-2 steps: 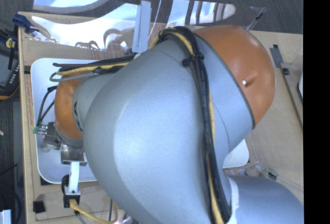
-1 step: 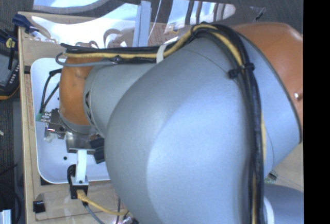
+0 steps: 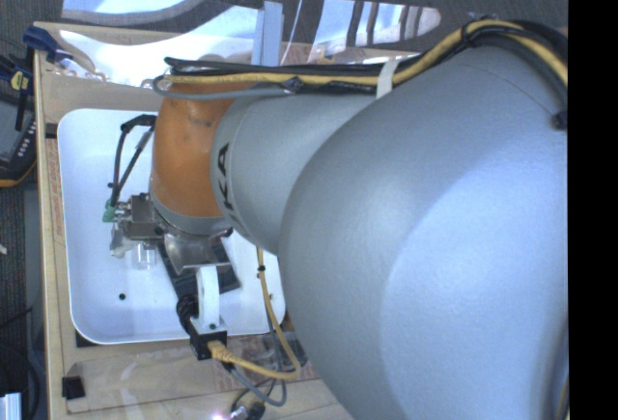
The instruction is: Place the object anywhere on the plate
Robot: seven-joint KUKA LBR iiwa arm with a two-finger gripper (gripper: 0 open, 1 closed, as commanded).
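Observation:
My grey arm (image 3: pixel 406 244) with its orange band (image 3: pixel 188 157) reaches far over the left white bin (image 3: pixel 82 215) and covers most of the bench. The gripper (image 3: pixel 135 239) hangs low over the middle of that bin, its metal wrist parts and black cables pointing left. The arm hides the right bin and most of the left bin's right half. On the bin floor just below the gripper lies a small dark speck (image 3: pixel 123 296), too small to identify.
The wooden bench frame (image 3: pixel 43 215) borders the bin on the left and front. A yellow cable (image 3: pixel 261 365) and a white bracket (image 3: pixel 208 302) dangle over the bin's front edge. Reflective sheets (image 3: pixel 145 8) stand behind the bins. Dark gear (image 3: pixel 14 133) sits at far left.

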